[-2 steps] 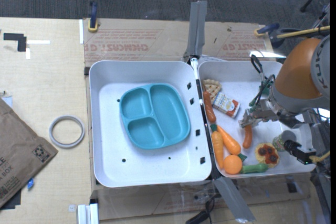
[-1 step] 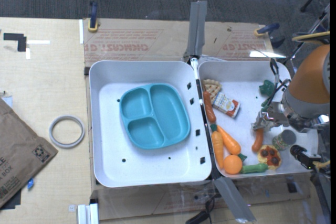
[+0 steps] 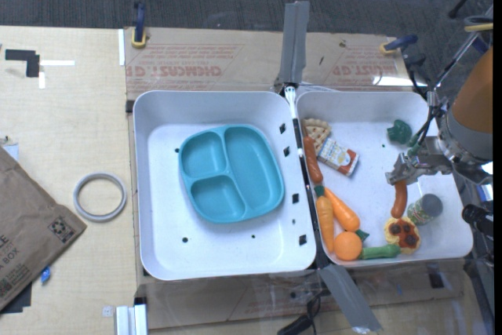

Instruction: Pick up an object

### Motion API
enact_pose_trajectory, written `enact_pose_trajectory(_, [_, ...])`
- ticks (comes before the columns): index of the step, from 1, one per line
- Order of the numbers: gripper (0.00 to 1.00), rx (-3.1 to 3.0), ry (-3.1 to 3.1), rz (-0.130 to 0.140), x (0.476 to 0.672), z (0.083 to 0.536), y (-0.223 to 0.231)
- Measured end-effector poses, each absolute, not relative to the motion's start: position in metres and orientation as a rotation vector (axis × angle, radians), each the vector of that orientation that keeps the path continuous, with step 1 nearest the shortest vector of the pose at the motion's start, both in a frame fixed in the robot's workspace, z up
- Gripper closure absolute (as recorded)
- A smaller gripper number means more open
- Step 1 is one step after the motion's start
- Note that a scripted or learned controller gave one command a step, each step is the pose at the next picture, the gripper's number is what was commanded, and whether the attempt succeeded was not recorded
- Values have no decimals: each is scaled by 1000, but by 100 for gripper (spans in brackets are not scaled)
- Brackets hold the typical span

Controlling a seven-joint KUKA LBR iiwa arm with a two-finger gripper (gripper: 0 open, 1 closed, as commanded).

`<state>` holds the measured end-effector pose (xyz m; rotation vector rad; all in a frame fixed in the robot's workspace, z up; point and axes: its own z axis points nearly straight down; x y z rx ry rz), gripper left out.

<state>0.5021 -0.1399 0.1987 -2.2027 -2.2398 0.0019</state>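
Note:
My gripper (image 3: 403, 173) hangs over the right side of the right bin (image 3: 369, 112). A short red sausage (image 3: 399, 201) points straight down from between its fingers, its top end pinched there, so the gripper is shut on it. Right beside the sausage lie a grey can (image 3: 425, 208) and a yellow piece with red spots (image 3: 402, 233). Other toy food in this bin: a green piece (image 3: 400, 132), a small carton (image 3: 337, 156), a longer red sausage (image 3: 312, 161) by the left wall, two carrots (image 3: 343, 208), an orange (image 3: 347, 245).
The left bin (image 3: 157, 192) holds a blue divided plate (image 3: 231, 172). A tape ring (image 3: 100, 195) and a cardboard box (image 3: 27, 231) lie on the bench at left. A green pod (image 3: 380, 251) lies at the right bin's front edge, a waffle piece (image 3: 315, 128) at its back left.

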Motion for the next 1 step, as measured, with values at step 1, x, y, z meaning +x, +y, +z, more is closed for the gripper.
enact_pose_trajectory(1, [100, -1956, -2457, 4, 547, 190, -63])
